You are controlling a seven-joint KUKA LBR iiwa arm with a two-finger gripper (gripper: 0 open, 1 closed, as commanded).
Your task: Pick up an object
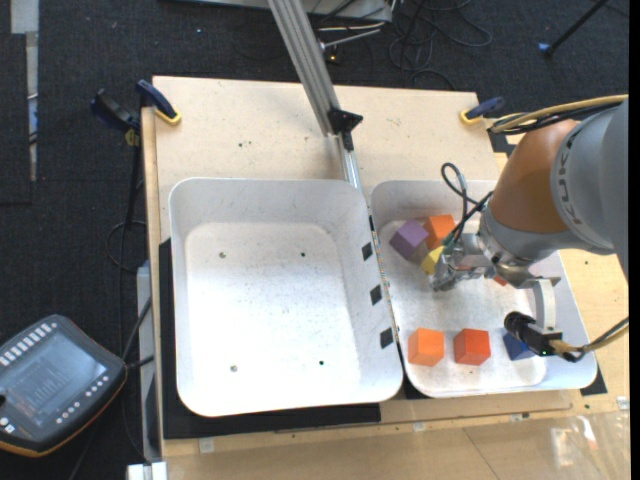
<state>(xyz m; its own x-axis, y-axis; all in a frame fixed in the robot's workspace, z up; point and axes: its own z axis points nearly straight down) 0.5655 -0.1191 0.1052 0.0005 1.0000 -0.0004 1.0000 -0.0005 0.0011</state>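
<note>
Gripper (443, 274) down in the right bin (575, 308), low over the yellow block (432, 259); jaw state not readable at this angle

Reaching step, nothing seen lifted. Yellow block lies just beside the purple cube (409, 238) and orange cube (440, 227) near the bin's far edge; two more orange cubes along the near edge. Next: close squarely on the yellow block, then lift straight up without nudging the neighbours

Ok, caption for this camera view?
Arm's hand low in the right bin beside yellow and purple blocks.
</note>
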